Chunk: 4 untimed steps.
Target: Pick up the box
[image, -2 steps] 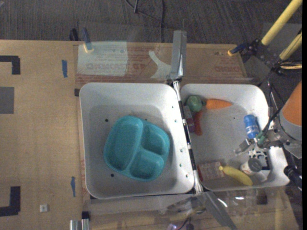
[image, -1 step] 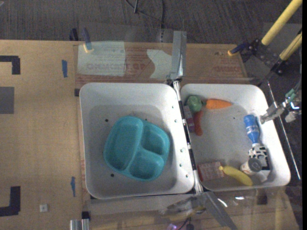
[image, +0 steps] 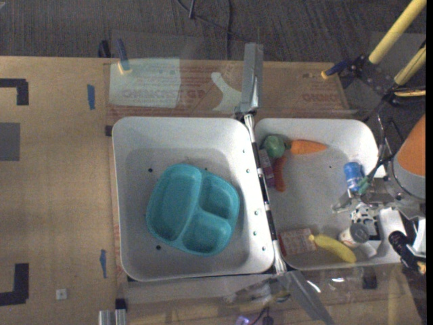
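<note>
The box [image: 296, 240] is small and flat, pinkish tan, and lies near the front edge of the right bin [image: 318, 181]. A yellow banana [image: 333, 248] lies just to its right, touching or nearly touching it. My gripper [image: 354, 206] hangs over the right side of the same bin, up and to the right of the box and well apart from it. Nothing shows in its grasp.
A blue can [image: 352, 175] stands just above the gripper. An orange carrot [image: 308, 147], a green vegetable [image: 274, 145] and a red pepper [image: 279, 173] lie at the right bin's back left. The left bin [image: 135, 147] holds a teal divided plate [image: 193, 209].
</note>
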Each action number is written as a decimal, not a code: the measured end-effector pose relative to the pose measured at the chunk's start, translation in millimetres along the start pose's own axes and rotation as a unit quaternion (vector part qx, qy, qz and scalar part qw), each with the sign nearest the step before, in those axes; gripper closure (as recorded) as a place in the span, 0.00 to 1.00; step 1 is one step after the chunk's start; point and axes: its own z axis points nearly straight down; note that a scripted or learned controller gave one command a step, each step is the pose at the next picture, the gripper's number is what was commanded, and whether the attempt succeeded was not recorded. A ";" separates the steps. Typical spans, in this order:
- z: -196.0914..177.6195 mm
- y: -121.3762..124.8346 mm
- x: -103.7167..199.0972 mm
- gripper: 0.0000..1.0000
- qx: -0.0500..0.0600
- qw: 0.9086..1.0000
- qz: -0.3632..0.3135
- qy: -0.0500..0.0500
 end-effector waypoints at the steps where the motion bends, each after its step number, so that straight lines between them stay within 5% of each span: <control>1: -191.1 38.4 -15.0 0.00 -0.001 0.981 0.194 -0.001; 2: -201.4 39.7 -13.4 1.00 -0.001 0.981 0.192 -0.002; 3: -51.3 102.4 27.1 1.00 0.002 0.989 0.150 0.000; 4: -62.8 103.8 26.8 1.00 -0.001 0.989 0.149 0.000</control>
